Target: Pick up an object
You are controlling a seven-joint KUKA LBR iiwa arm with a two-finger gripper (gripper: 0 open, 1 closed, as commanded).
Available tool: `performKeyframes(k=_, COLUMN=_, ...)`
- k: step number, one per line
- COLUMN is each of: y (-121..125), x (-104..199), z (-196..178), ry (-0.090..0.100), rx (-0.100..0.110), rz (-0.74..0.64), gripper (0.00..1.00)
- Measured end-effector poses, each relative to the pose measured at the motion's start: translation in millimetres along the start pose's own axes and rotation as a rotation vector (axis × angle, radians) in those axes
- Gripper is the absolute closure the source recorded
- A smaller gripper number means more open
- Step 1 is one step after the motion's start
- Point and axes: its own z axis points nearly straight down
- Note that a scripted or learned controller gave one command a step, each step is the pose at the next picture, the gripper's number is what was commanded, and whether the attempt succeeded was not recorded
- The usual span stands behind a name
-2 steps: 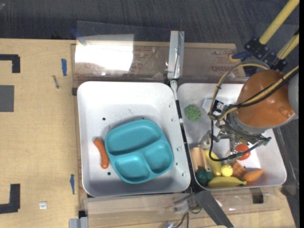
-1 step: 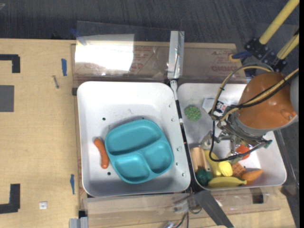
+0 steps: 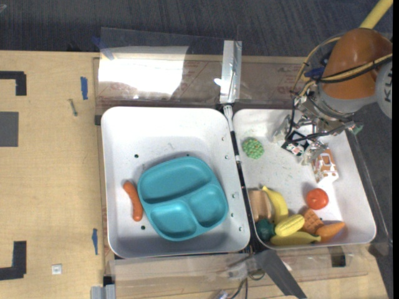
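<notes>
Nearest the camera, the right bin (image 3: pixel 365 226) holds a crowded heap of bananas (image 3: pixel 288 220) beside a tomato (image 3: pixel 317 198), a poor target. Farther back, a green ball (image 3: pixel 252 147) lies alone and apart from the gripper (image 3: pixel 303 139) (whether its jaws are apart or together cannot be told). Recommend descending squarely over that isolated ball, clear of the bin wall.

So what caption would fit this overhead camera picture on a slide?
Robot arm's gripper over the right bin of toy food; teal tray in the left bin.
</notes>
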Motion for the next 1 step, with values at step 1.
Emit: performKeyframes(k=1, y=25.0, x=55.5, z=6.6, ry=-0.001, rx=-0.005, rz=-0.09, gripper=0.0)
